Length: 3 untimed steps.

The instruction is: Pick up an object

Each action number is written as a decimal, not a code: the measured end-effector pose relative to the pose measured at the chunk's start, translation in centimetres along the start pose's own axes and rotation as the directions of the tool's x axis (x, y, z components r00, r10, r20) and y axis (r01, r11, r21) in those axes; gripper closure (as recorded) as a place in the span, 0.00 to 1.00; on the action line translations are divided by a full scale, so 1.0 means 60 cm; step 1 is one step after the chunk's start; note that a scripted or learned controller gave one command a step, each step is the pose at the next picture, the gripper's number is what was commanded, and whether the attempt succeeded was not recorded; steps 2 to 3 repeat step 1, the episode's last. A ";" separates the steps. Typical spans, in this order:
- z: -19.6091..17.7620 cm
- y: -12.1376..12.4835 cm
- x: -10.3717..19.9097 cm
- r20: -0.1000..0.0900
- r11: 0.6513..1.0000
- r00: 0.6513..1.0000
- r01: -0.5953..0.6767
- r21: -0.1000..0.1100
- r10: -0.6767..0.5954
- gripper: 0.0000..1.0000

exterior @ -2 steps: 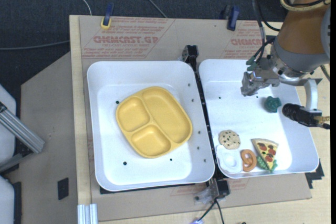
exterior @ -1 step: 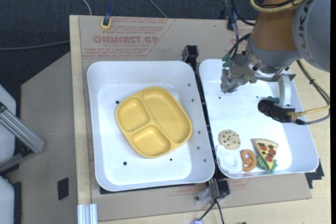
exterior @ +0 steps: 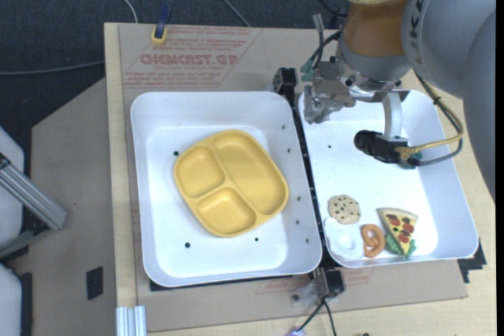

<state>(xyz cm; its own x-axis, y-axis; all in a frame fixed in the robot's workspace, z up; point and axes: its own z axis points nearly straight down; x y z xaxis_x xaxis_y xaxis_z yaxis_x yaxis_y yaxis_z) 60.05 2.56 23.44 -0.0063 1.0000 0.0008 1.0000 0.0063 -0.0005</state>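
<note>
Arm (exterior: 441, 4) looms over the right bin (exterior: 441, 193); the left bin (exterior: 150, 169) holds a yellow divided plate (exterior: 230, 182). End effector (exterior: 319, 108) hangs at the right bin's far-left corner, grip state unclear. Pizza slice (exterior: 399, 230), cookie (exterior: 344, 208) and pretzel (exterior: 372, 239) cluster near the front edge.

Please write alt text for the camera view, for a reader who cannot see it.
The grey arm's gripper hangs over the right bin's far left corner. A cookie, pretzel and pizza slice sit near its front edge; the left bin holds a yellow divided plate.
</note>
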 end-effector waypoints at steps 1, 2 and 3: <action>-0.003 0.048 0.073 0.000 1.000 1.000 0.000 0.000 0.000 1.00; -0.003 0.048 0.073 0.000 1.000 1.000 0.000 0.000 0.000 1.00; -0.003 0.048 0.073 0.000 1.000 1.000 0.000 0.000 0.000 1.00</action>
